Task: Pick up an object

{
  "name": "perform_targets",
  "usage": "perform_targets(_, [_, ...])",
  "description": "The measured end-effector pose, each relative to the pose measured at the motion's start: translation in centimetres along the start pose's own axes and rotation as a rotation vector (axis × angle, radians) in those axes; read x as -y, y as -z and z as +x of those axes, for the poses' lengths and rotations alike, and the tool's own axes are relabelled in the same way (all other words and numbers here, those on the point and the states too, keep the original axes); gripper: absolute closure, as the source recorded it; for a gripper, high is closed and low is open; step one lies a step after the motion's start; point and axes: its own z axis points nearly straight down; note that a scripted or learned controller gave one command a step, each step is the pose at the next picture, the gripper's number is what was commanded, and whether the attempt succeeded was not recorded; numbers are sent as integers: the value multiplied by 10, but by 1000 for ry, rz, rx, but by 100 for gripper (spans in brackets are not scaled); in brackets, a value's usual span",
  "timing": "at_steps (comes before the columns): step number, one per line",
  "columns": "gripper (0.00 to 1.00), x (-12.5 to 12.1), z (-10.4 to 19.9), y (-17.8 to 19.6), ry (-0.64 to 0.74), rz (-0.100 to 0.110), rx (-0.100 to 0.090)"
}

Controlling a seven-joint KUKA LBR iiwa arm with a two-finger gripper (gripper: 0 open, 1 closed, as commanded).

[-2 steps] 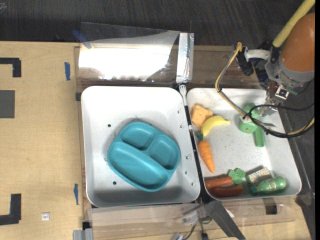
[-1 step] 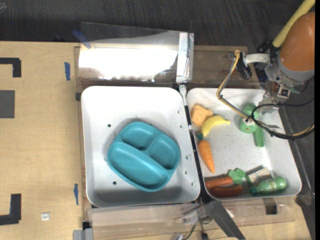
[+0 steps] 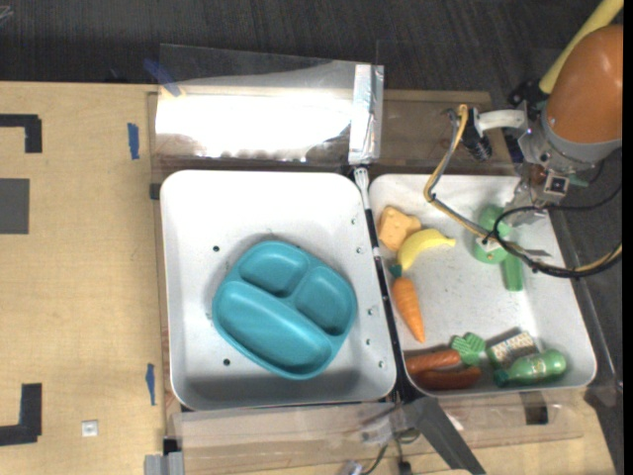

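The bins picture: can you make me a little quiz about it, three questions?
1. True or false: the teal tray lies in the left bin.
2. Which lies between the cracker and the carrot? A) banana B) hot dog C) green bottle
3. Fill in: the gripper hangs over the ____ bin, by a green ring.

Key: 1 true; 2 A; 3 right.
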Motion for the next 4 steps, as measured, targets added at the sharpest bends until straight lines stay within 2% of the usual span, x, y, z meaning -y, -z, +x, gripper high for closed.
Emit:
perform_targets(1, [100,-7,-15,-11,-1,-1,3])
perform_targets(2, [100,21,-5,-4,3,2,1])
perform_targets(3, [100,16,-3,81,-42,0,-3])
perform_targets(4, [100,-16,2,39,0,1,6])
